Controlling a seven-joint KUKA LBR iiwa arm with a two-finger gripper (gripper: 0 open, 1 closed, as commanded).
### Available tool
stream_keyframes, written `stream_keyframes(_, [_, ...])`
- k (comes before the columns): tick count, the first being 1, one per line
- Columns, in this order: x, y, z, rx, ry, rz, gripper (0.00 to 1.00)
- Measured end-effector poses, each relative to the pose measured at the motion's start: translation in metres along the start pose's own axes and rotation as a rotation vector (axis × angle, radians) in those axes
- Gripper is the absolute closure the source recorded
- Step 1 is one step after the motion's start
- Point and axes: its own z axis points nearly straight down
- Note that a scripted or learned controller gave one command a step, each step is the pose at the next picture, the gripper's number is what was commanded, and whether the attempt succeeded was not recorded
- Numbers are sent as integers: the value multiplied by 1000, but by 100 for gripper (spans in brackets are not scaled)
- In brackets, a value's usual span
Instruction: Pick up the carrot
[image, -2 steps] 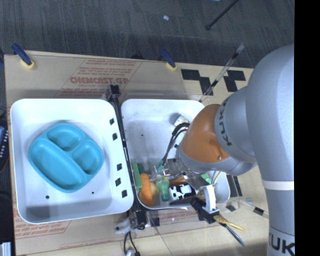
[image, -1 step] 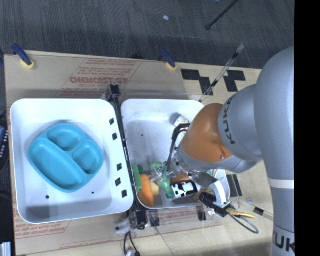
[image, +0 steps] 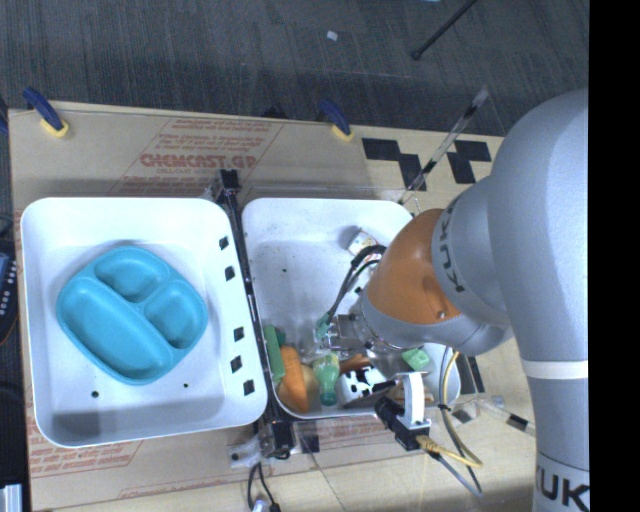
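Near corner of the right bin (image: 300, 215): the carrot (image: 292, 382) lies against the near-left wall, its long axis running roughly near to far beside a green item (image: 327, 376). The claw (image: 345, 345) hangs just right of the carrot amid the clutter; whether it is apart or together cannot be told. Farther left, a blue divided plate (image: 130, 312) sits in the left bin (image: 40, 300) on the table (image: 200, 150).

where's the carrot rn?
In the camera view the carrot lies in the right bin, at its near-left corner beside the divider, with a green item just right of it and the gripper close above.
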Motion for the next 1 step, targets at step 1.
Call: stream_keyframes(1, [9,-1,-1,-1,-9,89,100])
